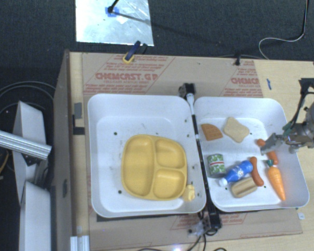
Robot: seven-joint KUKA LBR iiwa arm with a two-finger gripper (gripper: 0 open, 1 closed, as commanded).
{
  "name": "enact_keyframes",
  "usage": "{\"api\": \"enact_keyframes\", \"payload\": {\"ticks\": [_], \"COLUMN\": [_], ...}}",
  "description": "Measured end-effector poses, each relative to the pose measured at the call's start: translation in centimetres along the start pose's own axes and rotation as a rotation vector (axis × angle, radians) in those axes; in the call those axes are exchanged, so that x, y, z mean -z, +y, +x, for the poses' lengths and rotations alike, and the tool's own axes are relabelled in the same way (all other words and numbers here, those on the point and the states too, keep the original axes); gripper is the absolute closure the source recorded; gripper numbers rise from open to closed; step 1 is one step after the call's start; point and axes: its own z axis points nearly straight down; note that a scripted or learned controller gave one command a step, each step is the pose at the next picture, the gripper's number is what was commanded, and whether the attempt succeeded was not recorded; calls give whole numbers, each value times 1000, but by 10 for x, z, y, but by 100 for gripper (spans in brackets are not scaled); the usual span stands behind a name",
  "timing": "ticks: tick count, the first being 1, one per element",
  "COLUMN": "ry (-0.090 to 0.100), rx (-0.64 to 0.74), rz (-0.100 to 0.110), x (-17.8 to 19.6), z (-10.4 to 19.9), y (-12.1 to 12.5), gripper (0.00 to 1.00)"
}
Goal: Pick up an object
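The worktop (162,69) carries two shallow white bins side by side. The left bin (107,114) holds a yellow divided tray (153,167) near its middle, and a small pale yellow piece (189,193) lies at the tray's front right corner, close to the bin's right wall.

In the right bin (290,192), a brown wedge-shaped toy slice (211,132) lies near the back left corner, with a pale toy bread slice (235,129) just beside it to the right. Toward the front left stands a small green-labelled can (215,163). Next come a blue-and-white bottle (236,172) lying on its side, a toy hot dog bun (243,187) near the front edge, and a red toy sausage (256,171) touching the bottle's right end. A toy carrot (276,182) lies along the right wall.

The gripper (275,148) hangs low over the bin's right side, just behind the carrot; a small orange item (261,143) sits at its left tip. Whether the fingers are released or clenched cannot be told.
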Motion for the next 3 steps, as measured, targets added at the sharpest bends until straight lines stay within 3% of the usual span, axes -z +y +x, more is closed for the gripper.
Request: {"api": "enact_keyframes", "payload": {"ticks": [1,2,3], "ry": [-1,1,-3], "rx": [-1,1,3], "rz": [-2,1,-11], "x": [-125,-139,-127], "z": [-21,8,7], "y": [-12,-14,-10], "gripper": [0,0,100]}}
